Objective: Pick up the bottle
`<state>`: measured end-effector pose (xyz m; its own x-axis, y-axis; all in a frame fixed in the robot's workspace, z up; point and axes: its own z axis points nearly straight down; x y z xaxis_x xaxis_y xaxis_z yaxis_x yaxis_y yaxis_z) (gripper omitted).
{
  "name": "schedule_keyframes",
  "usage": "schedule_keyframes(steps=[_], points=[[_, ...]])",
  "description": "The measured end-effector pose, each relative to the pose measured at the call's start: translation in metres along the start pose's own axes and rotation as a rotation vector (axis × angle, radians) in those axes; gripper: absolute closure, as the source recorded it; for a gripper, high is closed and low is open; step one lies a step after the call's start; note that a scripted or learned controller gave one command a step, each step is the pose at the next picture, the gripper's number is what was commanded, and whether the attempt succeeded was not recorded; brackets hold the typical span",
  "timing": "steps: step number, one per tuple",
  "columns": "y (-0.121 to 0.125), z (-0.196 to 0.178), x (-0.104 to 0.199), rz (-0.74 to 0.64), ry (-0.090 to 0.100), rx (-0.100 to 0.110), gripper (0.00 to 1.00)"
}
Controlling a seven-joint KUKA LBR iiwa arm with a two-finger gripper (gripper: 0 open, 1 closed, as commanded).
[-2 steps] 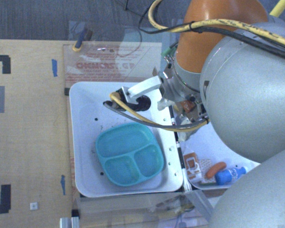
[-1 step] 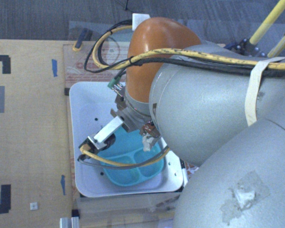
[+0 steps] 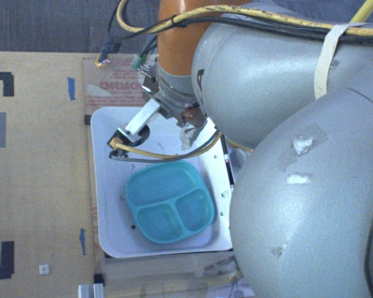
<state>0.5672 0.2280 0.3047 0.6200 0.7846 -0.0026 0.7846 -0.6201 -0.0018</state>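
A white bin (image 3: 105, 185) lies in the middle of the view. In its near half rests a blue plate (image 3: 169, 203) with three compartments. My gripper (image 3: 188, 131) hangs low over the far part of this bin, just beyond the plate's far rim, below the orange wrist band (image 3: 186, 17). The large grey arm (image 3: 286, 104) covers the right side of the view and hides whatever lies beneath it. Nothing shows between the gripper and the plate except bare bin floor.
A brown cardboard sheet (image 3: 115, 85) lies behind the bin. To the left stretches the tan bench (image 3: 37, 166) with black corner marks and bits of blue tape. A strip of the second bin's rim (image 3: 227, 160) peeks out beside the arm.
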Motion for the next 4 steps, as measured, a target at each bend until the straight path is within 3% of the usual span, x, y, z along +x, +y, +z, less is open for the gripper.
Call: schedule_keyframes(steps=[1, 2, 4], points=[[-0.013, 0.054, -0.01, -0.016, -0.001, 0.002, 0.0], [-0.029, 0.005, -0.024, 0.11, 0.0, 0.0, 0.0], [-0.029, 0.005, -0.024, 0.11, 0.0, 0.001, 0.0]])
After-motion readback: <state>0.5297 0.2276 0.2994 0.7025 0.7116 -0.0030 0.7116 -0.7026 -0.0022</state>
